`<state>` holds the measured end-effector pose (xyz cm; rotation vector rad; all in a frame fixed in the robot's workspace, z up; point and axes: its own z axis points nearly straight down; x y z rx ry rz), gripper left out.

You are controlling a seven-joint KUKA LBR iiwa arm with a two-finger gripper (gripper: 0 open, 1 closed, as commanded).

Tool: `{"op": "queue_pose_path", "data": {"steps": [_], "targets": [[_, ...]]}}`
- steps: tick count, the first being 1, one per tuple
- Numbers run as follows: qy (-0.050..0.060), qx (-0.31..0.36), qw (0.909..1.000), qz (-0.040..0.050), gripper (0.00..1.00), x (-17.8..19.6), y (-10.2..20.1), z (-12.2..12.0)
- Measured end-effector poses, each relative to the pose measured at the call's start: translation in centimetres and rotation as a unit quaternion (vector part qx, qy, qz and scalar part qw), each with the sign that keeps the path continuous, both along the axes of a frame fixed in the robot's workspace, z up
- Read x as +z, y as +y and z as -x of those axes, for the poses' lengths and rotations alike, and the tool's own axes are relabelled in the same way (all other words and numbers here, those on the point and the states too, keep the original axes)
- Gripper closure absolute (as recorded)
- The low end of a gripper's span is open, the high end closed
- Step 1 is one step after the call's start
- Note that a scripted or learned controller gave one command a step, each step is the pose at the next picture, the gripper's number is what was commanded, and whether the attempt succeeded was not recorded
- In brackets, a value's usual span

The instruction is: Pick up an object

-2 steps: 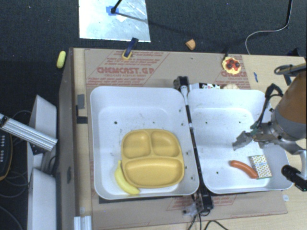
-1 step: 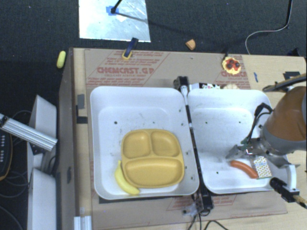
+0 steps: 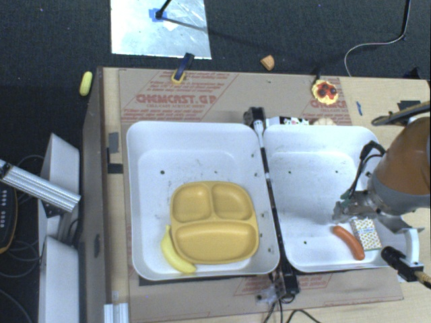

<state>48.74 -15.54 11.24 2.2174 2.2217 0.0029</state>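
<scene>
In the right bin (image 3: 303, 160), near its front right corner, lies an orange-red sausage (image 3: 348, 241), with a small white checkered packet (image 3: 367, 233) just to its right. My gripper (image 3: 355, 210) hangs directly above these two, under the grey wrist and orange band (image 3: 407, 160). The left bin (image 3: 155, 153) holds a yellow divided plate (image 3: 214, 221), and a yellow banana (image 3: 174, 253) lies against the plate's front left edge.
On the cardboard behind the bins rest a small round red-and-yellow toy (image 3: 325, 91) and a blue-and-yellow item (image 3: 182, 67). A black clip (image 3: 256, 118) sits at the back where the two bins meet. A cable runs across the floor at top right.
</scene>
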Motion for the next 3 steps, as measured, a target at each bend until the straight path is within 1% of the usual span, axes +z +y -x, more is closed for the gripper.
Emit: {"op": "queue_pose_path", "data": {"steps": [1, 2, 3], "targets": [[-0.001, -0.001, 1.0000, 0.0009, 1.00, 10.1, -4.1, -0.8], [0.002, -0.001, 1.0000, -0.0002, 1.00, 2.7, -5.1, -3.0], [0.001, -0.001, 1.0000, -0.0001, 0.00, 2.8, -5.1, -3.0]]}}
